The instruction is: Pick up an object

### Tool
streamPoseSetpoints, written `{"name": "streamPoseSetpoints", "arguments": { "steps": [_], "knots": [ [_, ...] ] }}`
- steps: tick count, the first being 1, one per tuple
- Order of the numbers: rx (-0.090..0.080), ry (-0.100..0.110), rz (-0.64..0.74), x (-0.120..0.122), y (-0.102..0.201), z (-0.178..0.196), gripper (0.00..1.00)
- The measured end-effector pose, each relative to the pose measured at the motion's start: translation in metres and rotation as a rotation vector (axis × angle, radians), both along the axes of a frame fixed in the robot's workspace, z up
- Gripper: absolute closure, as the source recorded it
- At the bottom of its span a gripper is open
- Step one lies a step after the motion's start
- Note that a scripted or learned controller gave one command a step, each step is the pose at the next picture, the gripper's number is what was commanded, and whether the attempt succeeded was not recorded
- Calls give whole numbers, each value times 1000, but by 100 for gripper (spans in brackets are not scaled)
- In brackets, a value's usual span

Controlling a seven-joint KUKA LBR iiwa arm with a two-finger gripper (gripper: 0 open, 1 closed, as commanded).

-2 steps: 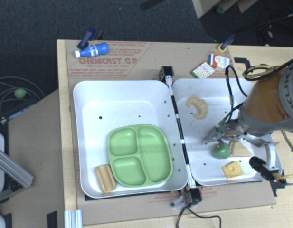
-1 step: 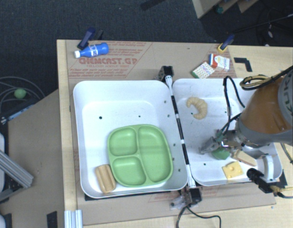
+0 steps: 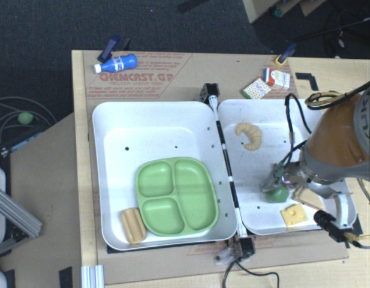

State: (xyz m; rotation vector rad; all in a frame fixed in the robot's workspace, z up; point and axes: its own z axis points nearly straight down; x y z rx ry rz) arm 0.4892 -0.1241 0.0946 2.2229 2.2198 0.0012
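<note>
Gripper (image 3: 279, 182) is hovering low over the green object (image 3: 277, 193) near the front edge of the right bin (image 3: 256, 224), and it is touching or nearly touching it; whether anything is pinched I cannot tell; the green object is lying on the bin floor, so the pick is looking not yet done, with grasp and lift remaining; a yellow block (image 3: 293, 215) is sitting just beside it toward the front right corner; a croissant (image 3: 250, 135) is resting well apart near the back edge; a green tray (image 3: 176, 195) is occupying the left bin (image 3: 113, 137).
</note>
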Motion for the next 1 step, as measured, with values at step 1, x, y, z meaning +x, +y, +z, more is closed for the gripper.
{"name": "streamPoseSetpoints", "arguments": {
  "steps": [1],
  "knots": [
    [1,-1,3,47,66,91,100]
  ]
}}
